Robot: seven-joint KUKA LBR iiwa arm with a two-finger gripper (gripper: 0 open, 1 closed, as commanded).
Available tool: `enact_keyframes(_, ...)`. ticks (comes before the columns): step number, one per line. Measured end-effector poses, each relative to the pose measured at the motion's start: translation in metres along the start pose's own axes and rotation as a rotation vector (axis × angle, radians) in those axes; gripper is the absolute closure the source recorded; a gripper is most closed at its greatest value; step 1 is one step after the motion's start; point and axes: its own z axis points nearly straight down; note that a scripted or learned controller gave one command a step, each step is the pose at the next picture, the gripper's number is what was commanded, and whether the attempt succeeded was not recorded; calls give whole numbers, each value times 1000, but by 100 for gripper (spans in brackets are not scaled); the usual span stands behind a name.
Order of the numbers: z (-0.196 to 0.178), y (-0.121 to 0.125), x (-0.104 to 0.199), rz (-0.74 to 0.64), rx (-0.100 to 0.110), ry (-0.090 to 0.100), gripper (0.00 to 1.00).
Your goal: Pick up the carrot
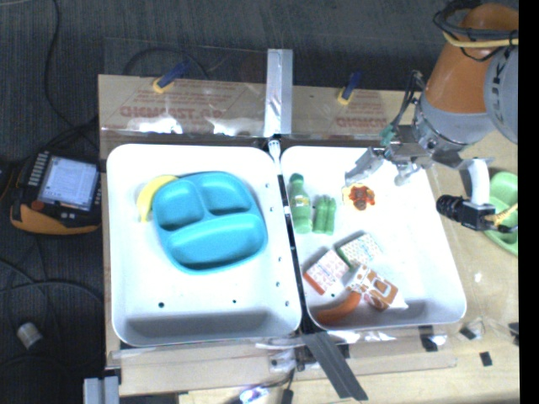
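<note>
While the end effector [385, 164] hangs with fingers spread and empty over the right white bin's [442, 242] far side, the orange tapered carrot [330, 310] lies at the near edge. It is well apart, toward the camera and leftward, partly under small printed packets [349, 268], its long axis running roughly left-right.

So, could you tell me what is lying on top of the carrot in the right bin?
A patterned packet lies across the carrot, leaving its orange lower-left end visible. The rest is covered, so its full length can't be seen.

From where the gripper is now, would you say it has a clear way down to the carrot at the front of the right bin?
Probably not cleanly: the carrot lies at the right bin's front wall, partly under small packets, while the gripper hovers near the back.
</note>
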Motion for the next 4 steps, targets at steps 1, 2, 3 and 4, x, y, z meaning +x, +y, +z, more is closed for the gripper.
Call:
enact_keyframes(1,-53,-42,1,25,1,0,0)
enact_keyframes(2,-13,-106,73,-107,3,2,0)
enact_keyframes(3,-21,-33,61,42,1,0,0)
enact_keyframes(4,-39,-54,53,255,2,0,0)
